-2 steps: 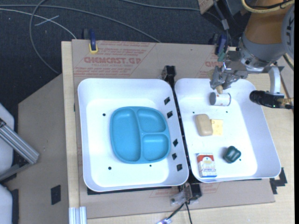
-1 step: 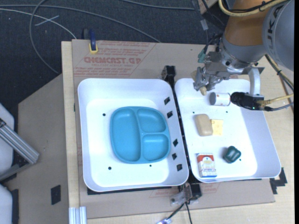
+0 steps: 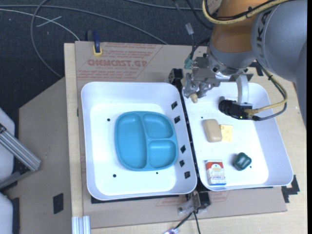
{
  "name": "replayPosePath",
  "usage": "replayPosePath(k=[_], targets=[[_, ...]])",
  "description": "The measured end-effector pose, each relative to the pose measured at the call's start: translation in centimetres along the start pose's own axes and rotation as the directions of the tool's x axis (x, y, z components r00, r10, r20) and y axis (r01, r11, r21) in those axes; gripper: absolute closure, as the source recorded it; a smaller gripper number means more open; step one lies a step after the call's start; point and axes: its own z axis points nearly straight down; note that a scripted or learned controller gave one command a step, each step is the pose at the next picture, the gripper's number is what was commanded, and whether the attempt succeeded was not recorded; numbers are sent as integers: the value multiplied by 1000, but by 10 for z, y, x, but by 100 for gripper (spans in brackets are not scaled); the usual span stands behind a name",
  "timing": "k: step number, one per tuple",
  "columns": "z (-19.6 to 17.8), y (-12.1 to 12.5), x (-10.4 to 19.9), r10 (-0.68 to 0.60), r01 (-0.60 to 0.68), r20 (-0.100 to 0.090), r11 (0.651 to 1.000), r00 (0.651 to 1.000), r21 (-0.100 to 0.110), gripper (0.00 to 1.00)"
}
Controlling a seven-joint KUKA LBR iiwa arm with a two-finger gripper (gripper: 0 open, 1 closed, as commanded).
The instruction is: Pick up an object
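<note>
Beige bar (image 3: 212,130) is my pick for the task, since of the loose things it lies nearest the gripper (image 3: 194,95). It rests flat near the middle of the right bin (image 3: 261,138), a rounded oval with its long axis running roughly 12 to 6 o'clock. It looks like a small cake of soap: probably light and stiff, but smooth and round-edged, so it may squirt out of a weak pinch. The best hold, I judge, is across its short width at the middle, closing from 9 and 3 o'clock.

A thin yellow square (image 3: 226,132) touches its 3 o'clock side and crowds that approach. It could be caught or dragged along. At 6 o'clock, near the bin's lower wall, stands a red-and-white box (image 3: 215,172). At about 4 o'clock, apart from both, lies a dark teal lump (image 3: 242,161).

At 11 o'clock from the bar, the gripper hangs over the bin's upper corner, close to the divide between the 2 bins and holding nothing that I can see. I cannot tell whether it is apart or together.

At 9 o'clock, the left bin (image 3: 97,130) carries a blue plate (image 3: 146,140) with 3 compartments. Both bins sit on the brown surface (image 3: 122,74).
</note>
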Motion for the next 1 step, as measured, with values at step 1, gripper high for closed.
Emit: replayPosePath(k=[1], targets=[[9, 6, 56, 0, 0, 0, 1000, 1000, -2, 100]])
